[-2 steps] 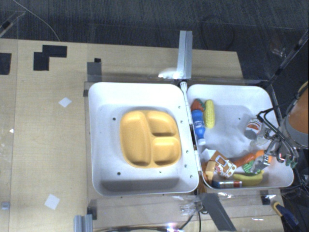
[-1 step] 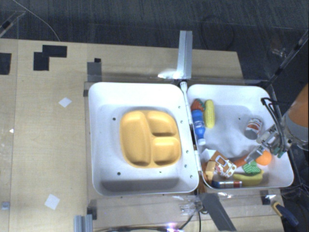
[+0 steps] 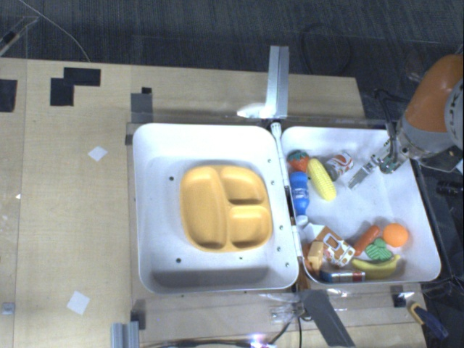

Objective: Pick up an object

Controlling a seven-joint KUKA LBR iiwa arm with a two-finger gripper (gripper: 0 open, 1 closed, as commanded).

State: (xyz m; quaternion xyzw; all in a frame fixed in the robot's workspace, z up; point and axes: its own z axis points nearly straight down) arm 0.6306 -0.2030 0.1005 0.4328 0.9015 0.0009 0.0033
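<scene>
The right bin (image 3: pixel 424 209) holds several small items. A yellow corn cob (image 3: pixel 321 178) lies near its left wall beside a blue bottle (image 3: pixel 299 187). A small red and white pack (image 3: pixel 339 164) sits just right of the corn. My gripper (image 3: pixel 359 174) hangs low over the bin's upper middle, just right of that pack and apart from it. It is open with nothing between its fingers. Along the front edge lie an orange ball (image 3: pixel 395 234), a carrot (image 3: pixel 366 238), a green toy (image 3: pixel 377 251), a banana (image 3: pixel 375 265) and a patterned box (image 3: pixel 335 249).
The left bin (image 3: pixel 156 194) holds a yellow divided plate (image 3: pixel 225 207). A metal post (image 3: pixel 278 78) rises behind the wall between the bins. The arm's orange band (image 3: pixel 435 100) is over the right bin's back right corner.
</scene>
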